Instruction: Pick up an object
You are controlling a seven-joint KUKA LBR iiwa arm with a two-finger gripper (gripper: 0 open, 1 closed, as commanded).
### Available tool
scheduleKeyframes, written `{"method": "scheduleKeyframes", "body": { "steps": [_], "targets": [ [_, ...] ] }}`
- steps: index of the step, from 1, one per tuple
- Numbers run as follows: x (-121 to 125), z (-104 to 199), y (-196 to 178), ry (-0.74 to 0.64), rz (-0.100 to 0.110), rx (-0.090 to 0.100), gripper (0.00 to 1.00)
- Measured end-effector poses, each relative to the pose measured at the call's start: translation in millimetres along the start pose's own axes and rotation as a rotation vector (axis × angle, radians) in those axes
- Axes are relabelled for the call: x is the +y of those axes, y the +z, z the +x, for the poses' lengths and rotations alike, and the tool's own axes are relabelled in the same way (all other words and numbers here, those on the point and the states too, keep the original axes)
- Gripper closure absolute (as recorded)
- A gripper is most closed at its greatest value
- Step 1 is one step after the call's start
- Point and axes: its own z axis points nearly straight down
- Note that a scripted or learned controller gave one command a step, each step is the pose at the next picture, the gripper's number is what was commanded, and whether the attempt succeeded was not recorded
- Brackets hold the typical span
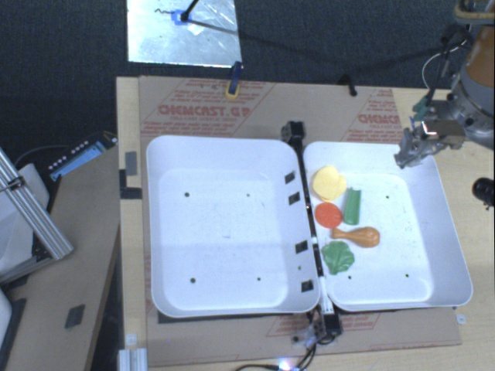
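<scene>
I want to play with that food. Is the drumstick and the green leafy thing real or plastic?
Both look like toy plastic, though I can't be sure. The drumstick is smooth, evenly orange-brown, with a slight shine. The green leafy piece is one flat solid green with a moulded, lumpy edge. Real food would look less even.

The pale wooden surface (93,230) carries a brown cardboard sheet printed with red lettering (203,105). Two shallow white plastic bins sit side by side on that sheet, their inner rims touching: the left bin (224,222) and the right bin (402,238). A yellow and blue clip (233,83) grips the cardboard's far edge. Near the surface's left edge lies a small dark square tag (75,315).
</scene>
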Motion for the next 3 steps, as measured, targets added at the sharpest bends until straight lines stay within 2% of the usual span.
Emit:
{"method": "scheduleKeyframes", "body": {
  "steps": [1, 2, 3],
  "targets": [
    [40.6, 43.0, 139.2, 0.001, -0.005, -0.002, 1.00],
    [47.7, 169.1, 74.3, -0.004, -0.018, 0.000, 1.00],
    [54.1, 101.8, 2.3, 0.013, -0.020, -0.005, 1.00]
  ]
}}
